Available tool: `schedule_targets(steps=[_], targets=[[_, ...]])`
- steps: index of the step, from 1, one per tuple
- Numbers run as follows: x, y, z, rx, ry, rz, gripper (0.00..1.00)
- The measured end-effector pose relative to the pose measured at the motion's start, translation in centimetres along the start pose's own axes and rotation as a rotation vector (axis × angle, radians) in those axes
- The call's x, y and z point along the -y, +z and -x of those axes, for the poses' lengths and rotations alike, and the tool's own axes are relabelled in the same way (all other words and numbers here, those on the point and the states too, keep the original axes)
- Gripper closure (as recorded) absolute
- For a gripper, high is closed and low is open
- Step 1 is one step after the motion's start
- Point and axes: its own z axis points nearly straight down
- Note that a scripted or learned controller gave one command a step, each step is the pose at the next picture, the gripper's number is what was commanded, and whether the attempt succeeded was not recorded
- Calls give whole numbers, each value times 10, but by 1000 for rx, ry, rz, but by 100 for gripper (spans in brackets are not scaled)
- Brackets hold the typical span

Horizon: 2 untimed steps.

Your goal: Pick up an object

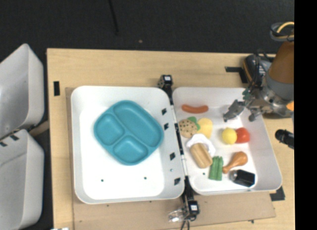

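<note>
Closest to the camera, along the bottom of the view, the front edge of a light wooden bench [59,209] carries 2 shallow white bins side by side. At the front of the right bin [270,172] lies a small black object [242,177], and just beside it a brown toy drumstick [236,160] and a green toy vegetable [216,168]. A tan bread roll [200,154] rests on a small white dish [203,141] next to them.

Further back in the same bin, a yellow ball-shaped fruit [228,136] touches a red tomato-like piece [242,135]. To their left sit a pale yellow piece [205,127] and a speckled round cookie [186,127] with a bit of green at its top edge. Behind those, near the back wall, lies an orange-red sausage [195,108].

The left bin [84,174] holds 1 thing, a blue plate [129,131] with 3 compartments, lying flat near its centre.

At the back right, the grey arm reaches in, and its gripper [241,110] hangs above the far right part of the right bin, apart from the toys. Its 2 fingers are spread, with nothing between them.

White padded shapes [20,125] stand off the bench at the left, and dark floor lies beyond.
</note>
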Motion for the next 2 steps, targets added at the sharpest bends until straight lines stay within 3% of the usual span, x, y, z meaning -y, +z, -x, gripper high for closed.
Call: schedule_targets(steps=[1, 2], targets=[[-6, 60, -4, -1, -3, -1, 0], [-6, 97, -3, 1, 2, 1, 0]])
